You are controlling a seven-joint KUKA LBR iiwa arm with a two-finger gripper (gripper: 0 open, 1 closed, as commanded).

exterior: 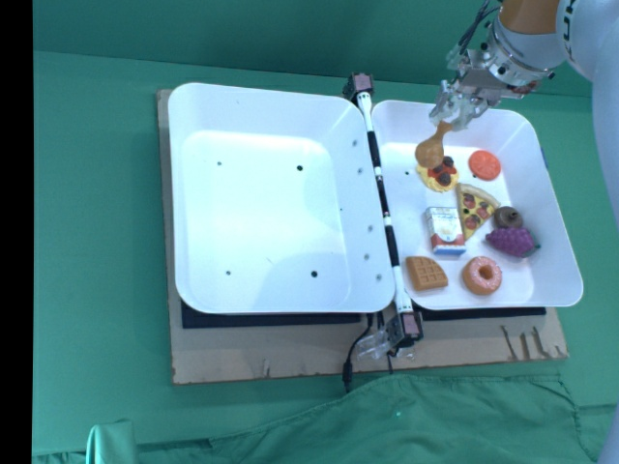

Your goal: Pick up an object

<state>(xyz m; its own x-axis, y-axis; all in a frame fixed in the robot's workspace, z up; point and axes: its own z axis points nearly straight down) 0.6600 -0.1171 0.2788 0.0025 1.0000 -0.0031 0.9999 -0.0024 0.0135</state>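
1. The gripper [453, 116] hangs over the far part of the right bin [556, 259], close to its far rim. Its fingers are closed on the thin end of a brown drumstick [431, 147].
2. The drumstick hangs down at a slant. Its thick end is just above a small round pizza [440, 174] with dark and red toppings.
3. A red round slice [485, 165] lies just right of this pizza, toward the right wall.
4. Nearer the middle lie a pizza slice [474, 208], a small carton [444, 230] touching its left edge, a dark brown piece [507, 217], and purple grapes [510, 242] near the right wall.
5. Along the near rim lie a waffle [425, 273] and a pink doughnut [482, 275], a little apart.
6. Bare floor in this bin shows at the far right corner and along the left wall.
7. The left bin [193, 124] shows bare white floor with a few dark dots. The rims of the two bins meet along the middle.
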